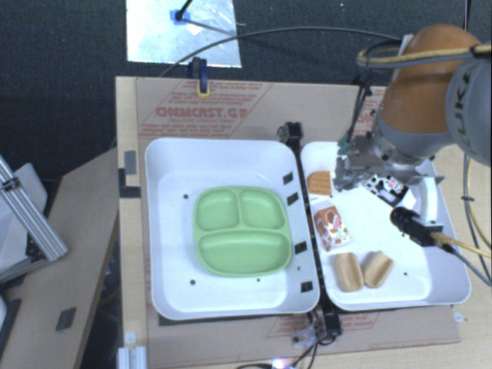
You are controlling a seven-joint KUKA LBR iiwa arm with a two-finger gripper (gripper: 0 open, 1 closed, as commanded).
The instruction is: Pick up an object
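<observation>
In the right bin [444,279] lie an orange round piece [319,182] at the far left, a small printed carton [331,227] below it, and two tan bread-like rolls [347,271] [377,268] near the front. My gripper [345,177] hangs over the back of this bin, just right of the orange piece. Nothing shows between its fingers from this angle.
The left bin [165,206] holds a green divided plate [242,230]. A black divider strip [300,206] runs between the two bins. The arm's grey and orange body covers the back right of the right bin.
</observation>
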